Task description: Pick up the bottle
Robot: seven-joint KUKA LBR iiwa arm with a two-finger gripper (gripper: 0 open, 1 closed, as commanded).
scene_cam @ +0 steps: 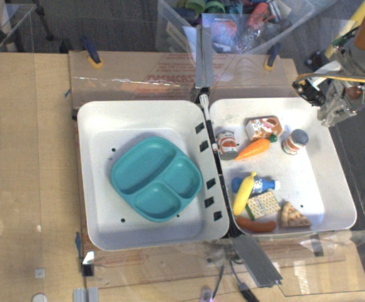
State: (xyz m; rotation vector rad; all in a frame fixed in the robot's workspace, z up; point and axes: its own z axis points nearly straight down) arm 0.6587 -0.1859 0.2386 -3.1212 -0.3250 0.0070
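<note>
A blue bottle (262, 185) lies on its side in the middle of the right bin (333, 175), its left end tucked behind a yellow banana (242, 194). A small grey-capped jar with a red label (293, 141) stands further back. My gripper (331, 111) hangs over the bin's far right corner, well apart from the blue bottle and up and to the right of the jar. Nothing shows in its grasp.
The right bin also holds a carrot (255, 148), a can (226, 142), a brown bread packet (263, 127), a waffle (262, 204), a pizza slice (292, 216) and a sausage (257, 226). A teal divided plate (156, 178) lies in the left bin (94, 168). A clear tub of toys (233, 11) stands behind.
</note>
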